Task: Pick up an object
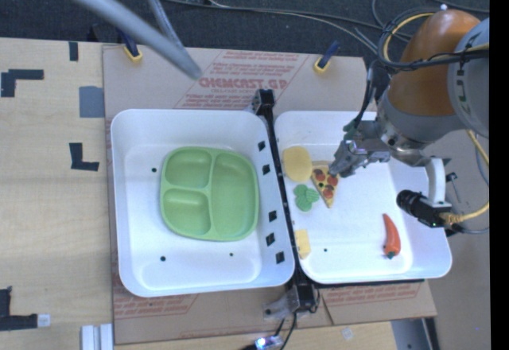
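Note:
My gripper (340,166) hangs low over the right bin (362,265), its tip just above and right of a toy pizza slice (324,184). A yellow round piece (297,163) lies left of the slice, and a green leafy piece (305,197) sits just below it. A small yellow block (302,243) rests near the bin's left wall. A red-orange pepper (390,236) lies at the lower right of the bin. Nothing shows between the fingers.
The left bin (135,261) holds a green sectioned plate (210,192). A black divider clip strip (274,181) runs between the bins. Grey poles cross the upper left, and cables trail behind the arm's orange band (433,54).

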`<state>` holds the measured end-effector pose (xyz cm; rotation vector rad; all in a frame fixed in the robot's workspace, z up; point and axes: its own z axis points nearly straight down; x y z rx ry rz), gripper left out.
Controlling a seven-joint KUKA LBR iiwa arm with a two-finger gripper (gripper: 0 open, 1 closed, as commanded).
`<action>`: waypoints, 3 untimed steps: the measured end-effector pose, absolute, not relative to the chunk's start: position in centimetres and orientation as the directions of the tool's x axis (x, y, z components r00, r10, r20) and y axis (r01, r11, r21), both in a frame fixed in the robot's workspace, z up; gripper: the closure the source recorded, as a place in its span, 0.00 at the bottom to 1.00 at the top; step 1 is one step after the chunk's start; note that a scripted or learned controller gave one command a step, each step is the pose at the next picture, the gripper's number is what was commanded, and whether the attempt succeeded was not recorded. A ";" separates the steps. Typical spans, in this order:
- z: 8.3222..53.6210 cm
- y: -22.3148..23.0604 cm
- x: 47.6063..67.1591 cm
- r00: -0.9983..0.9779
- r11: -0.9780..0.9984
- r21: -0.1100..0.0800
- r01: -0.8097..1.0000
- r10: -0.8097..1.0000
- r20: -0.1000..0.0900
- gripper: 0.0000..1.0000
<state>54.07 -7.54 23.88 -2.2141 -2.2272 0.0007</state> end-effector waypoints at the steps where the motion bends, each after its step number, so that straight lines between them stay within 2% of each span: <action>1: 24.1 -3.5 56.3 -0.006 0.006 0.000 1.000 1.000 0.001 1.00; 3: 21.6 6.3 61.2 -0.006 0.006 0.000 1.000 1.000 -0.001 1.00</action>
